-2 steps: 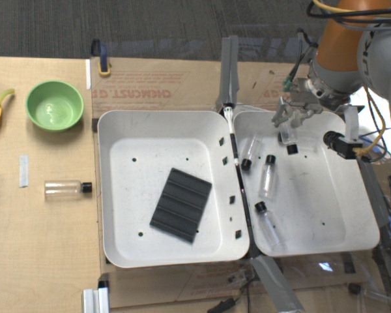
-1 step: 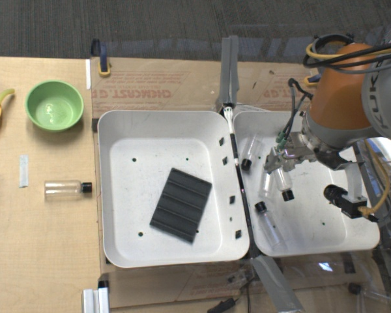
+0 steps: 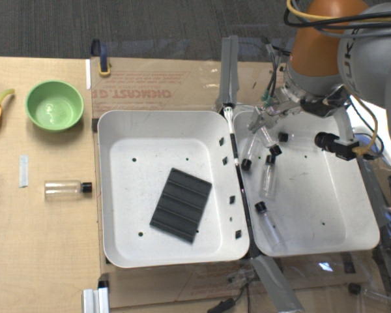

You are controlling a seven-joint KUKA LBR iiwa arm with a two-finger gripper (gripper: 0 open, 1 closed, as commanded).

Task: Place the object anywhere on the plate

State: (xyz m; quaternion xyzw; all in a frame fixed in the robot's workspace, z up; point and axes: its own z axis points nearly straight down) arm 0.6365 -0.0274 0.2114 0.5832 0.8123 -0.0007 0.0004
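A dark grey ribbed plate (image 3: 181, 205) lies flat and tilted in the left bin (image 3: 117, 129), right of its middle. Several clear vials with black caps lie in the left half of the right bin (image 3: 326, 233): one near the middle (image 3: 268, 177), one toward the front (image 3: 267, 222), and one against the left wall (image 3: 246, 156). A small black piece (image 3: 282, 136) lies close to them. My gripper (image 3: 263, 120) hangs over the right bin's far left corner, just above the vials and well apart from the plate. Nothing can be made out in its grasp.
On the wooden bench left of the bins stand a green bowl (image 3: 55, 105) and a clear bottle with a black cap (image 3: 66, 188) lying on its side. A small white strip (image 3: 23, 171) lies near them. A black cable connector (image 3: 332, 142) hangs from the arm over the right bin.
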